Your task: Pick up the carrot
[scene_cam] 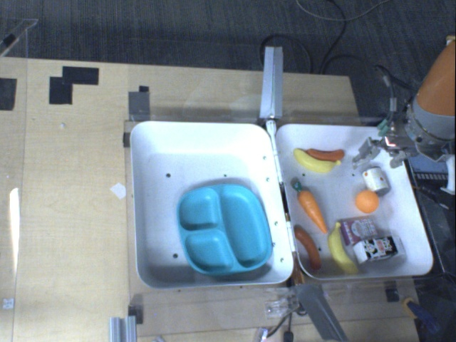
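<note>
Carrot: the carrot (312, 210) lay in the right bin (420, 262), near that bin's left wall, about midway between far and near, its green top pointing far-left and its orange tip near-right

Around the carrot: a sausage (307, 246) lay just nearer, by the same wall; a yellow banana (340, 249) sat to the near-right, touching a small milk carton (367, 239); an orange ball (367, 201) rested to the right, apart from it

Far side of the bin: a second banana (313, 162) with a hot dog (329, 154) against it (the two overlapped)

Other bin: the left bin (153, 191) held a blue divided plate (224, 228)

Step in hand: by my reading, the approach; the carrot sat untouched on the bin floor and nothing had been lifted

Claw: the gripper (377, 159) hung over the right bin's far-right corner, well apart from the carrot, just far of a small silver can (377, 181); nothing showed between its fingers, and how far open they stood I cannot tell

Next move: it would likely call for travel left and nearer across the bin, then a descent over the carrot's middle with the jaws set across its narrow width, keeping off the sausage and the wall
</note>
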